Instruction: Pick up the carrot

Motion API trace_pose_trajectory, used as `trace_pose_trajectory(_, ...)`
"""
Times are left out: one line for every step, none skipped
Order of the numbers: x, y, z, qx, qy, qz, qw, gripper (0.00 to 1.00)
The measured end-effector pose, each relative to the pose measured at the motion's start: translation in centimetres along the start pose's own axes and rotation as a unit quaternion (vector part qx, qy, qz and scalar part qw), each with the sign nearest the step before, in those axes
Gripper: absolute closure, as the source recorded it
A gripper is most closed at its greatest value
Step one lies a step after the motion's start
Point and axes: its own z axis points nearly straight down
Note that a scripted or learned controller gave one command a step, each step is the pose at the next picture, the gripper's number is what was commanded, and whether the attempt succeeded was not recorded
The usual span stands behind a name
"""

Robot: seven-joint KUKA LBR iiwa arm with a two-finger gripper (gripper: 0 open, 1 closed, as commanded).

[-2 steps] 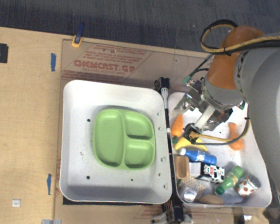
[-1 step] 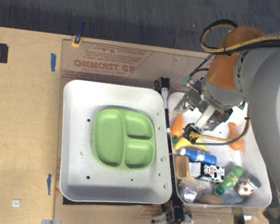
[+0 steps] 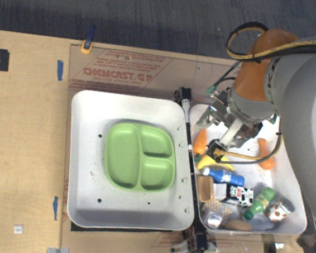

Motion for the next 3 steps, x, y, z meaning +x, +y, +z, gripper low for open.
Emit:
trace_pose_trajectory(0.0, 0.0, 0.0, 0.0, 0.0, 0.0, 1.0, 0.0)
trace_pose_trajectory(0.0, 0.0, 0.0, 0.0, 0.0, 0.0, 1.0, 0.0)
trace_pose_trajectory(0.0, 0.0, 0.0, 0.0, 0.0, 0.0, 1.0, 0.0)
